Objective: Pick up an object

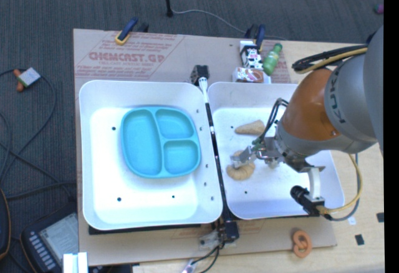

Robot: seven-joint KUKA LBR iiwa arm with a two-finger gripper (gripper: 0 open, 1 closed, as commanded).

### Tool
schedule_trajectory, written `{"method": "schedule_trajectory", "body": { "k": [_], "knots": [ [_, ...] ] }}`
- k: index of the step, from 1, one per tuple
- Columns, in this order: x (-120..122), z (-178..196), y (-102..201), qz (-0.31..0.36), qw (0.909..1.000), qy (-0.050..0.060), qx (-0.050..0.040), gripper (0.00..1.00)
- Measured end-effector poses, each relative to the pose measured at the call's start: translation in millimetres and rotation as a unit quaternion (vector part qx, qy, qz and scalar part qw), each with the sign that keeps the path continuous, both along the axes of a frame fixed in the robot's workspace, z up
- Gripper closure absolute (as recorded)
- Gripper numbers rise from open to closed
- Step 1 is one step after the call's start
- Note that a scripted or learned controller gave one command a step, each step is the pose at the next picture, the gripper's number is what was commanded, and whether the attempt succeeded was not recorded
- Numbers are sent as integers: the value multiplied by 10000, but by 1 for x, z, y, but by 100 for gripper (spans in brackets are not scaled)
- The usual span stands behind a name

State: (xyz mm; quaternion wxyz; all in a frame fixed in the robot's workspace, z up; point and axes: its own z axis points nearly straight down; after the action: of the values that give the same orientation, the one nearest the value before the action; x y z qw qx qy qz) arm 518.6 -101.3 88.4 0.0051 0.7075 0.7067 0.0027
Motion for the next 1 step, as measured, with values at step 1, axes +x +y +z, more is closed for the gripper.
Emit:
{"method": "schedule_trajectory", "body": {
  "k": [1],
  "knots": [
    [0, 10, -1, -6, 10000, -10, -10, 100]
  ]
}}
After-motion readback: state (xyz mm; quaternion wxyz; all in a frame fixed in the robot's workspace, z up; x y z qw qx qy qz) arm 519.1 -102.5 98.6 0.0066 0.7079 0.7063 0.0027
